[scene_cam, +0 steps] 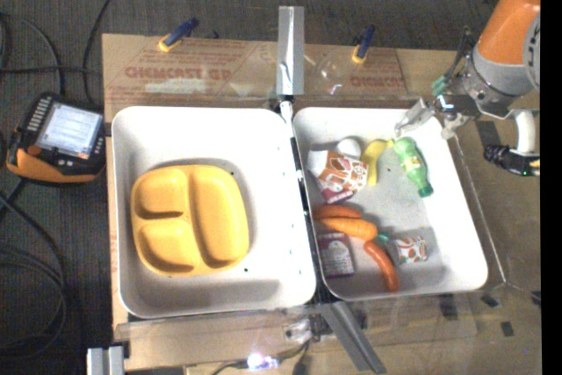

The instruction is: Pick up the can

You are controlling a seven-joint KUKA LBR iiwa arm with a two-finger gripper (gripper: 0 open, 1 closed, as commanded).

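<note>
The small dark maroon can (336,256) lies in the right-hand shallow white bin (470,263), near its front left corner, just below the orange carrot-shaped toy (346,226) and beside the red chilli-shaped toy (382,265). It seems to lie on its side with a pale label patch facing up; whatever is printed there is too small to read. The bin's goods are bunched together, likely tipped in loose: a red-and-white patterned carton (340,175), a yellow banana-shaped toy (375,159), a green plastic bottle (411,164) and a small red-and-white box (409,248).

The gripper (428,111) hangs over the bin's far right corner, well apart from the can, so the reach appears not yet begun. Whether its fingers are spread or pressed together I cannot tell.

The left white bin (127,132) holds a yellow three-compartment plastic tray (190,218). The cardboard sheet (219,70) on the worktop, pinned by blue-and-yellow clamps (178,33), bears faint reddish lettering, not legible
</note>
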